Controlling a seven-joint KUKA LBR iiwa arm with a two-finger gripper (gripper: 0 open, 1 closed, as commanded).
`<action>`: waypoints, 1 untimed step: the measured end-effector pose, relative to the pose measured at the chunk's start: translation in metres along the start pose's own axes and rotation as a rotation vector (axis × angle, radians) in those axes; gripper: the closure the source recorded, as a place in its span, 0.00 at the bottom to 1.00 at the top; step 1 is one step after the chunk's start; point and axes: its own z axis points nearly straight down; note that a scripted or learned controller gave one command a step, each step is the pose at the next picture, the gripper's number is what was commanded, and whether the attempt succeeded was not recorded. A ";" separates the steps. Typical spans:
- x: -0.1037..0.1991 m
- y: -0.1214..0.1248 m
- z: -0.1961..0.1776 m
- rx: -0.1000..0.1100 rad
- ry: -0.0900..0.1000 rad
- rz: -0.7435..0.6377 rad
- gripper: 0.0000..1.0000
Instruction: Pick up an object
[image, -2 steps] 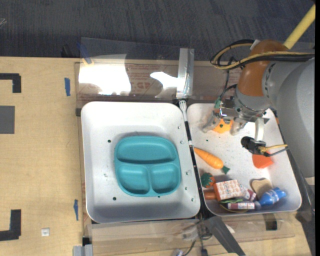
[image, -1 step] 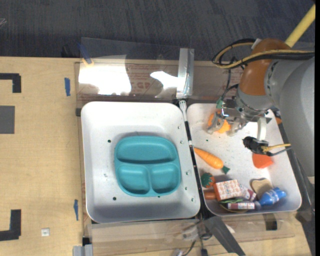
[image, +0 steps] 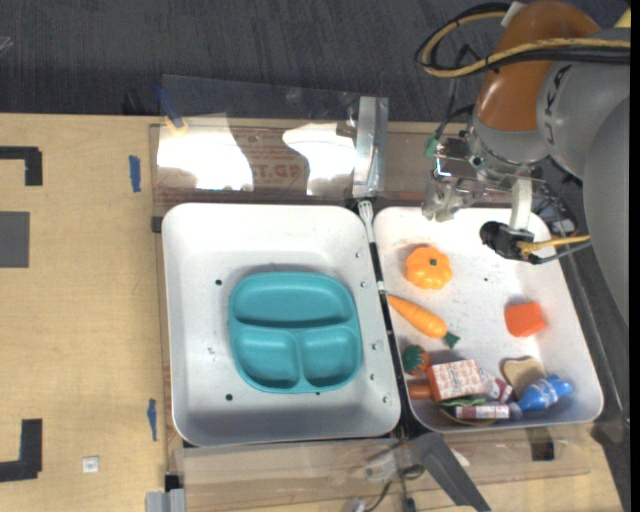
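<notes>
At the bottom of the right bin (image: 585, 330), a carrot (image: 418, 316) was seen with its long axis slanting, a small pumpkin (image: 428, 268) lay just above it, and higher the gripper (image: 480, 205), its fingers spread with nothing between, was hung above the bin's upper edge.

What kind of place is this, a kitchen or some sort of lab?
Most likely a robot lab bench: a robot arm reaches over two white bins, one holding toy food such as a carrot, the other a teal tray.
</notes>
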 end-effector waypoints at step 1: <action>-0.006 -0.023 -0.130 0.000 -0.001 0.138 1.00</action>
